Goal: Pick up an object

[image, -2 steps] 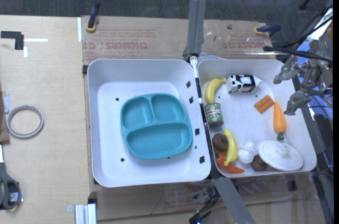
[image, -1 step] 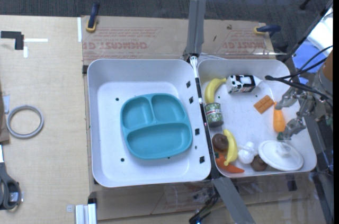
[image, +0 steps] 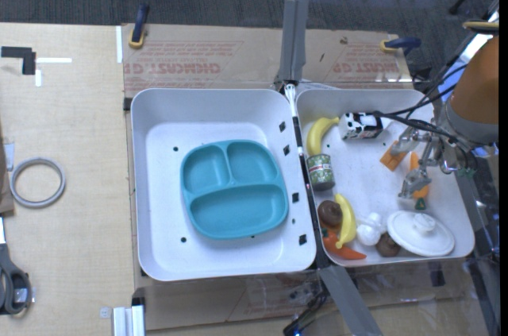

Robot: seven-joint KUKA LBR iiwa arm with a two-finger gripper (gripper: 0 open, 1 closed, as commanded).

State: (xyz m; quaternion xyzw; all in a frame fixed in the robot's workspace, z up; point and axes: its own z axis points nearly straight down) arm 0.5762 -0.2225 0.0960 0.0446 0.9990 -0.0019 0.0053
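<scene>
While the gripper [image: 416, 182] hangs over the right bin [image: 468, 227] w/ fingers apart, gripping nothing, a small orange carrot [image: 420, 190] lies just below it. Left of the carrot: glossy curved banana [image: 318, 132], ribbed can [image: 321, 171]. Left bin [image: 151, 191] holds a smooth teal divided plate [image: 234, 188].

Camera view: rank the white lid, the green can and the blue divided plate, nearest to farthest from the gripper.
From the gripper:
1. white lid, just below it, right bin.
2. green can, at that bin's left wall.
3. blue divided plate, in the left bin.

Mirrored red print on cardboard [image: 190, 60], illegible.
</scene>
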